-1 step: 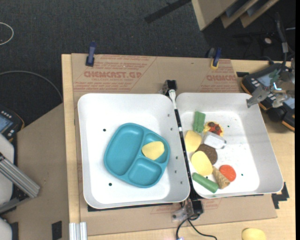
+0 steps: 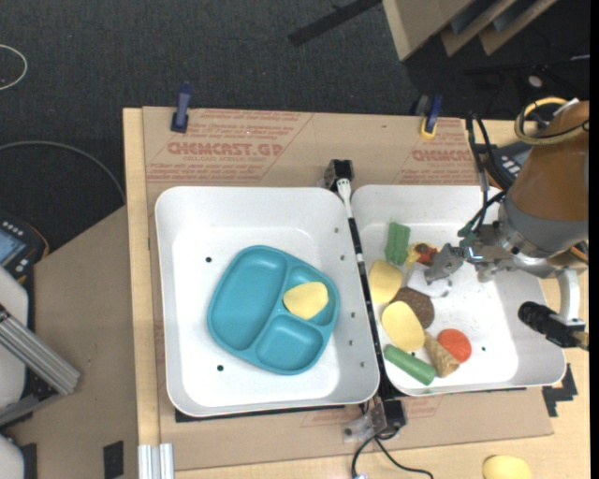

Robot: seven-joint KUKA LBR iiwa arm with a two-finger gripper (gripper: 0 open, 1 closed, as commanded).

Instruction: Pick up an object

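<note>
Toys cluster at the right bin's (image 2: 524, 370) left side, left of and below the fingers (image 2: 443, 271). Green block (image 2: 399, 242) stands lengthwise up-down, just left of them; green cylinder (image 2: 408, 364) lies slantwise near the front rim. Open floor lies right of the pile. Whether the fingers are apart cannot be told.

Dark carpet floor (image 2: 187, 56) all around a brown cardboard sheet (image 2: 281, 140). Two clamps, blue (image 2: 181, 108) and yellow (image 2: 430, 117), on the sheet's far edge. Wooden furniture (image 2: 468, 23) beyond it.
</note>
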